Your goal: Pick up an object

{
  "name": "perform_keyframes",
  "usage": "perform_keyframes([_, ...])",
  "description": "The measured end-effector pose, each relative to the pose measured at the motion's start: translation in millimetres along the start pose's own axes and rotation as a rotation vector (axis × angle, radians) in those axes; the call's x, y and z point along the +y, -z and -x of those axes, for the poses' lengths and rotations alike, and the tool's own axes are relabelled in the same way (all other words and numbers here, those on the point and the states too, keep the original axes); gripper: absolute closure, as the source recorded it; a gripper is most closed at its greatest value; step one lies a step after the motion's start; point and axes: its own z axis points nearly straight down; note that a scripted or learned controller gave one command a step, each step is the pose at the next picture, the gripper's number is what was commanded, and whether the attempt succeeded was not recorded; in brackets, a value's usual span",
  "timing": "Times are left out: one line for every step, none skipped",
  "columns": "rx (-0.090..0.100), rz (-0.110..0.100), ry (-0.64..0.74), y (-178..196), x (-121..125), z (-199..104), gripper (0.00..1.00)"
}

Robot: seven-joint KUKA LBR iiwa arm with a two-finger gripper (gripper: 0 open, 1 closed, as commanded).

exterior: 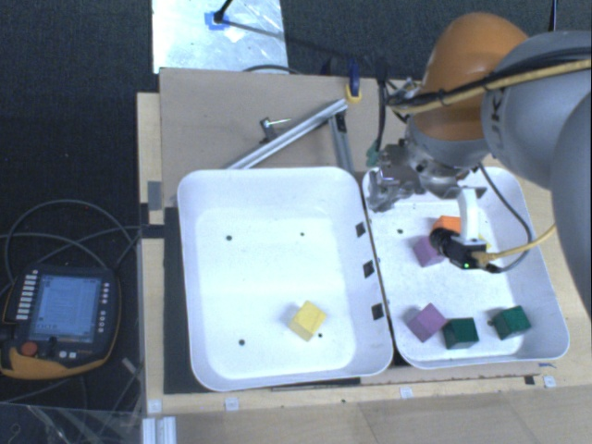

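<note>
The hand (381, 191) hangs over the far left corner of the right bin (546, 333), close to the rim where the two bins meet. Nothing shows in its grasp, and I cannot tell whether it is apart or together.

Five small blocks lie in the right bin. An orange block (448, 222) sits nearest the wrist, partly hidden by it. An upper purple block (426, 251), tilted, lies just beside the orange one. Along the near wall lie a lower purple block (426, 322), a dark green block (460, 332) touching it, and a lighter green block (510, 322) a little apart.

A yellow block (307, 320) lies alone in the left bin (213, 202), turned at an angle, well apart from the hand. Both bins rest on the counter (444, 416).
</note>
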Motion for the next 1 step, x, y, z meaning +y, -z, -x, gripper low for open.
perform_keyframes([0.0,-0.002,-0.001,-6.0,-25.1,-45.6,1.0])
